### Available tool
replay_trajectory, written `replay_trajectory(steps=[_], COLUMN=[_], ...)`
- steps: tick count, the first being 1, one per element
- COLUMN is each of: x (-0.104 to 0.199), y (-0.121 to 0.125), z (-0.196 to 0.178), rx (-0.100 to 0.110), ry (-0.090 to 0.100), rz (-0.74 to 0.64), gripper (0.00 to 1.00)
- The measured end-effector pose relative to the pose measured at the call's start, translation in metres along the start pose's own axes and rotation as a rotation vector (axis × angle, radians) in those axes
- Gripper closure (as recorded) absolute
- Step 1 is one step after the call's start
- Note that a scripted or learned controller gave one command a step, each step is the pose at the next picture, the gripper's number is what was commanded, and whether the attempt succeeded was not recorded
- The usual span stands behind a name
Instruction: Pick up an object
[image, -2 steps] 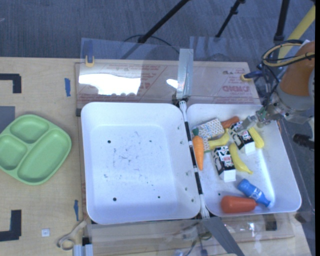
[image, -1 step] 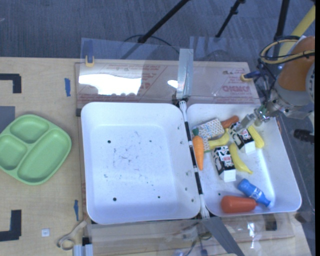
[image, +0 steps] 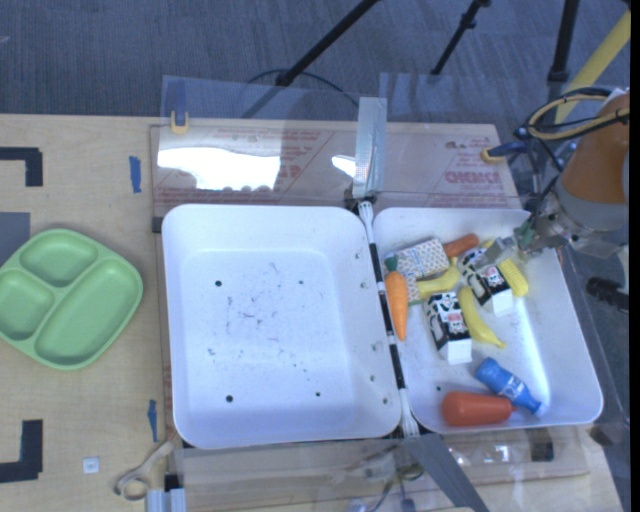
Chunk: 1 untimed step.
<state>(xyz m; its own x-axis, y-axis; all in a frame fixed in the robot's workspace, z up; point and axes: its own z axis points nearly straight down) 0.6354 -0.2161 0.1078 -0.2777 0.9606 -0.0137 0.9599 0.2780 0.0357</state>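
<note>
My gripper sits at the upper right edge of the right bin, low over the clutter; whether it is apart or together I cannot tell from this slant. The nearest candidate is the small yellow piece just below and a little left of me, touching a black-and-white carton. Its long axis runs from upper left to lower right — roughly along the bin's right wall. The banana lies farther down-left, on a similar diagonal, so I judge the short reach the better one.
</note>
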Motion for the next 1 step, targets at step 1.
replay_trajectory(steps=[1], x=[0.0005], y=[0.0083], z=[0.0015], rx=[0.003], ry=[-0.008], rz=[-0.132], gripper=[0.00])
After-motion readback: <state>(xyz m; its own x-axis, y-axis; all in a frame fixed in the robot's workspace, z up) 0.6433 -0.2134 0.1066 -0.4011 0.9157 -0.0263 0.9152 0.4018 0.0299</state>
